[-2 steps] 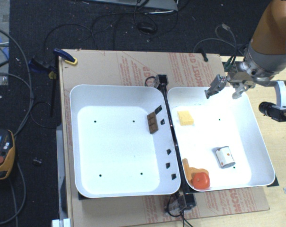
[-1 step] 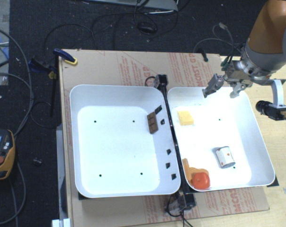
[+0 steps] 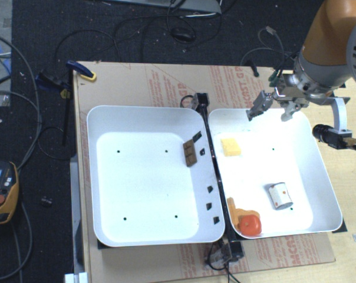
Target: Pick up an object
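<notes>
Cardboard-brown and printed with red lettering, the desk [image 3: 142, 78] is carrying two shallow white bins side by side, with black floor and loose cables sprawling around it. Coming in from the right, the grey arm [image 3: 334, 25] with its orange band is hanging over the far edge of the right bin [image 3: 319, 158], and its jaws [image 3: 273, 108] are standing spread apart with nothing between them, hovering above bare white bin floor near the back rim.

Lying in the left bin [image 3: 142, 175] is a single brown block [image 3: 191, 152], sitting tight against the divider wall on that bin's right side.

Over in the right bin, a yellow sponge-like square [image 3: 231, 147] is resting nearest the jaws, just below and to their left, apart from them. A small white and grey cylinder [image 3: 279, 195] is lying on its side toward the middle, well apart from the sponge. Sitting in the near left corner, an orange and red toy [image 3: 246, 219] is pressing against the bin wall.

Nothing is standing between the jaws and the yellow square.

A blue and yellow clamp [image 3: 81, 71] is gripping the desk's far left corner.
</notes>
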`<state>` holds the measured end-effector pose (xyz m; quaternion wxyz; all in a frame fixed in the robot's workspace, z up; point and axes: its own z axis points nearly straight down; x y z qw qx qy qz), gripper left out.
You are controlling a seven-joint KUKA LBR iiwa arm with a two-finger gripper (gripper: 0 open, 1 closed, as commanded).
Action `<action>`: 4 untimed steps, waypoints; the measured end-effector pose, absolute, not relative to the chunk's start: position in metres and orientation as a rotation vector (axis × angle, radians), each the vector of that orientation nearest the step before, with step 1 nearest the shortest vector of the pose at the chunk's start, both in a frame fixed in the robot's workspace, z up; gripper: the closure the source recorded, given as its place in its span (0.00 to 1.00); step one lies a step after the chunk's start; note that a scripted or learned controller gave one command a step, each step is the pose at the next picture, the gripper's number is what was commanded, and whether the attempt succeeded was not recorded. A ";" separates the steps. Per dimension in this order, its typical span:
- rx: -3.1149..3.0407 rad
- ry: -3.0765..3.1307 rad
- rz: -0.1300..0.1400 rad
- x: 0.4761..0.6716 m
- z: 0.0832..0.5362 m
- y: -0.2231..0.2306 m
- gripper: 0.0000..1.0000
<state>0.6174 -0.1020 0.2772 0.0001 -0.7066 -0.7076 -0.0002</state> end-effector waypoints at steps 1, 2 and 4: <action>-2.220 -2.222 0.001 0.620 0.265 -0.094 0.00; -2.220 -2.221 0.002 0.612 0.250 -0.093 0.00; -2.221 -2.220 0.002 0.587 0.238 -0.069 0.00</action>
